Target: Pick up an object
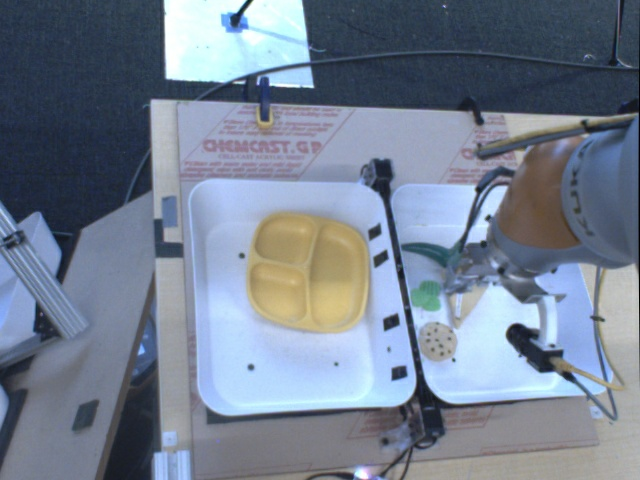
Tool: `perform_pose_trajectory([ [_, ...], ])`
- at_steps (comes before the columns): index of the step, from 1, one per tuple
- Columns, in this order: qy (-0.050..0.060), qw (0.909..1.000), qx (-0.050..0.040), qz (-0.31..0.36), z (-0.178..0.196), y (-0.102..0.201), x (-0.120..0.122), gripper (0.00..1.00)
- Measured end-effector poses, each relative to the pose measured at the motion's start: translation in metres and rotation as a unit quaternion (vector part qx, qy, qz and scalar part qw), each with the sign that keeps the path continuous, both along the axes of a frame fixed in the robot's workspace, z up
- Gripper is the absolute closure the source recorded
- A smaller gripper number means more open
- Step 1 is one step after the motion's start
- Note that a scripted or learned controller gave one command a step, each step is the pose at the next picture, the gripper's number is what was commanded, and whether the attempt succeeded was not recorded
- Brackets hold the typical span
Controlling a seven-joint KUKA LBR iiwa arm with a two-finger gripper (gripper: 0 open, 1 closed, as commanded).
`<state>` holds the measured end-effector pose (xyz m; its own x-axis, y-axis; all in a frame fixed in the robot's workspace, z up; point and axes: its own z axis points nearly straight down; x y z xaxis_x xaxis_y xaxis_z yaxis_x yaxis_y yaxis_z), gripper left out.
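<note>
Arm's hand (462,286) hangs low in the right white bin (500,383), near the small green plastic piece (428,295), probably targeting it; can't tell its grip.

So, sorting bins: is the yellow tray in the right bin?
No, the yellow tray lies in the left bin.

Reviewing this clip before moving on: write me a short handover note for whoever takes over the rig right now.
Gripper: low in the right bin, above its left part; finger state unclear, nothing seen held.
Right bin holds a green piece, a round tan cookie-like disc and a dark green item near the gripper.
Left bin holds a yellow divided plate.
Done: no pick visible.
Left: grasp and lift one object.
</note>
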<state>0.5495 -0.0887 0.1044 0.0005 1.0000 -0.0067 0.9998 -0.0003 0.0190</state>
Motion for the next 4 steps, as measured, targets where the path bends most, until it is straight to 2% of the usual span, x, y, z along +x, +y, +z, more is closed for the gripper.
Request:
perform_pose_trajectory([
  [1,0.007,1.0,0.0031,0.001,0.05,0.0,-0.008,1.0],
  [2,0.006,1.0,0.0029,0.002,0.095,0.004,-0.004,1.0],
  [3,0.006,1.0,0.003,0.003,0.142,0.008,-0.009,1.0],
  [4,0.008,1.0,0.0039,0.005,0.148,0.059,0.004,1.0],
])
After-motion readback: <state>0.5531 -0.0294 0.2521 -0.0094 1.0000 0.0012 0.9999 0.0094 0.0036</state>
